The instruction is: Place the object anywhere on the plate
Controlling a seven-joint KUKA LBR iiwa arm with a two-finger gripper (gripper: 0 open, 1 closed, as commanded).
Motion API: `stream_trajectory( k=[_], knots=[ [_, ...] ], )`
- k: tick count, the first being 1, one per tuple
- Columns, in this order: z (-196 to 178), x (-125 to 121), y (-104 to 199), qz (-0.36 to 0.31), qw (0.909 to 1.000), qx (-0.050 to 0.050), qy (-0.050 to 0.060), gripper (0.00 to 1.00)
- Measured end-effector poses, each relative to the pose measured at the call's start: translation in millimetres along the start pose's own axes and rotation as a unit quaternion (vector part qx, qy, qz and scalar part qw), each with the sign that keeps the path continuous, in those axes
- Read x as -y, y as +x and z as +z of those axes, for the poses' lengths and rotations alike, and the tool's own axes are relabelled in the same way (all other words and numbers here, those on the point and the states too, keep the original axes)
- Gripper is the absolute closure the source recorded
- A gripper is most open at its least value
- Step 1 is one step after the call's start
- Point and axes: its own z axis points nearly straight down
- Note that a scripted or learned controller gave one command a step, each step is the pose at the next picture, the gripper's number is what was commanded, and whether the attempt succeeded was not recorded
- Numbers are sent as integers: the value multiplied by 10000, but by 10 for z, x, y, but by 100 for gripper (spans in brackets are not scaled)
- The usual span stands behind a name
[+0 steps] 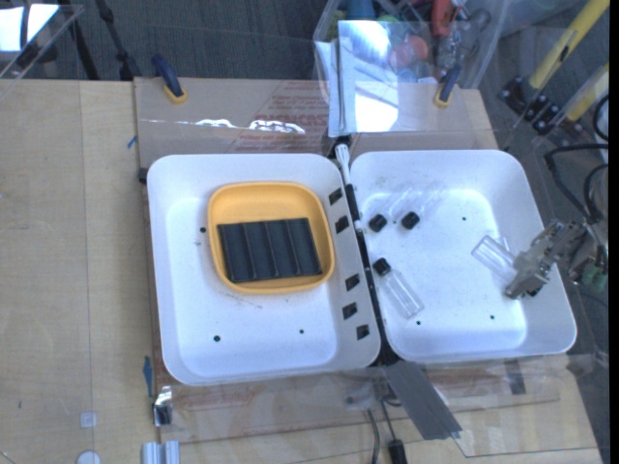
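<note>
I'm hovering my gripper (pixel 527 280) just beside a clear vial (pixel 491 252) – jaws' state, can't tell – still needing a grab, then carrying to the yellow plate (pixel 271 198).

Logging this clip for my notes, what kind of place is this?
Probably a robotics lab bench: two white bins fixed side by side, a robot gripper reaching in, and a clear tub of assorted objects behind.

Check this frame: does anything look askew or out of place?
Clear vials lie tipped over and scattered in the right bin: one beside the gripper, one near the divider. The dark ridged block sits neatly on the yellow plate.
</note>
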Motion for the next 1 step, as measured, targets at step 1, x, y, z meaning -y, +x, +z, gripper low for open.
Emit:
stream_trajectory(
  k=[1],
  knots=[
    [112, 567, -407, -1481, 9890, 9, -2, 100]
  ],
)
